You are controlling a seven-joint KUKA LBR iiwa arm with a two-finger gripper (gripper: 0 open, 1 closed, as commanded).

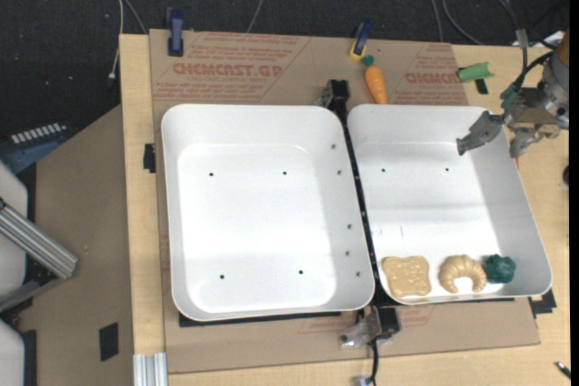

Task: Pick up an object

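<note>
Hovering at three o'clock over the upper right rim of the right bin (pixel 516 185): end effector (pixel 499 136), fingers spread wide, gripping nothing. Lying along the bin's six o'clock edge, well apart from the end effector: tan waffle-like piece (pixel 405 276), croissant (pixel 462 273) just beside it, dark green object (pixel 498 267) touching the croissant's right end. Sitting at nine o'clock: left bin (pixel 262 122). Resting on the worktop (pixel 226 59) at twelve o'clock, beyond both bins: toy carrot (pixel 374 82).

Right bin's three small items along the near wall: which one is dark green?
The small dark green lump, tucked in the near right corner, beside the tan croissant-shaped piece; the flat tan toast-like piece lies farthest left.
</note>
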